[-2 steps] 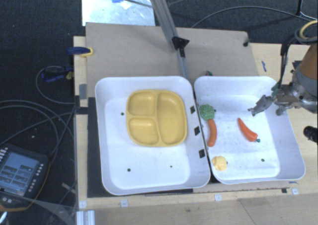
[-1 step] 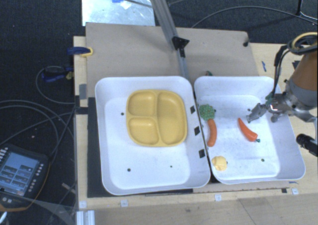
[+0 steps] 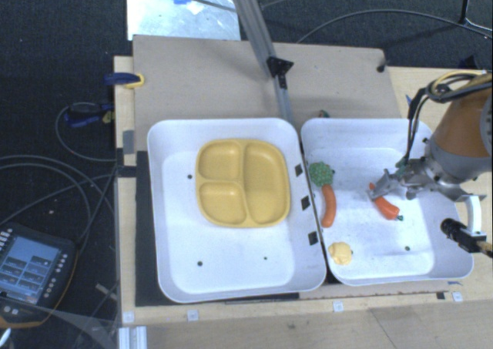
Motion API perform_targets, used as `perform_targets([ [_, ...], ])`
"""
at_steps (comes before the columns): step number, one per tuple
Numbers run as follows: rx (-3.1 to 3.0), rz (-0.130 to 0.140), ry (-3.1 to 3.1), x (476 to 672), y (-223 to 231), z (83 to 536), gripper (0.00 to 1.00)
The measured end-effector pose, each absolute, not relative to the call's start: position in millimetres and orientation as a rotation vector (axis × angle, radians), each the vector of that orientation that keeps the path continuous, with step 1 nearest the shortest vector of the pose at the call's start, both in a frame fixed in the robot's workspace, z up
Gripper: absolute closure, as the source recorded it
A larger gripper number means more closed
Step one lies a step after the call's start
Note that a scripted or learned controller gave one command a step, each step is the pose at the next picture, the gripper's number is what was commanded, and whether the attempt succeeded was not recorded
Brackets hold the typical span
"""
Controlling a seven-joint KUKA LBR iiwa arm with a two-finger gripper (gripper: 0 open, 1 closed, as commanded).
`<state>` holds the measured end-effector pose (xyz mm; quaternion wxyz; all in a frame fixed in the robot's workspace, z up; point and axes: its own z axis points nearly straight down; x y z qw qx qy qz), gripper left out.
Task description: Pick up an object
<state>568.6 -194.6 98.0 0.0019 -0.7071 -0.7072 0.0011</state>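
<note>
- Carrot (image 3: pixel 386 207): small orange piece, lying tilted in the right bin (image 3: pixel 362 139), right of centre, apart from the walls. Likely target, since the gripper (image 3: pixel 383 188) sits just above and beside it.
- Gripper state: fingers point left and down toward the carrot's upper end, nothing visibly between them; how wide they stand I cannot tell, the detail is too small.
- Doing the step well, my read: centre the fingers across the carrot's short axis, not along its length; drop straight down to the bin floor before closing; lift vertically so it doesn't roll out.
- Risk: carrot is slim and low, so a shallow descent closes on air; an off-centre pinch may flick it sideways.
- Nearest the camera in the right bin: a pale yellow lump (image 3: pixel 340 253) close to the front-left corner.
- Further back along the left wall: a longer orange sausage-like piece (image 3: pixel 329 206), and touching its far end a green broccoli-like piece (image 3: pixel 320 173). All well clear of the carrot, so no clutter around the grasp.
- Left bin (image 3: pixel 177 263): holds one yellow divided plate (image 3: pixel 243 182) with three compartments, nothing seen in them.
</note>
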Motion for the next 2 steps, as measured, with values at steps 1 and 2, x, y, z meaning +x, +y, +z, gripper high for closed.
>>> perform_targets([
  [1, -2.224, -0.003, -2.222, 570.3, -195, 112, 1.0],
  [2, -2.226, -0.005, -2.225, 570.0, -203, 159, 1.0],
])
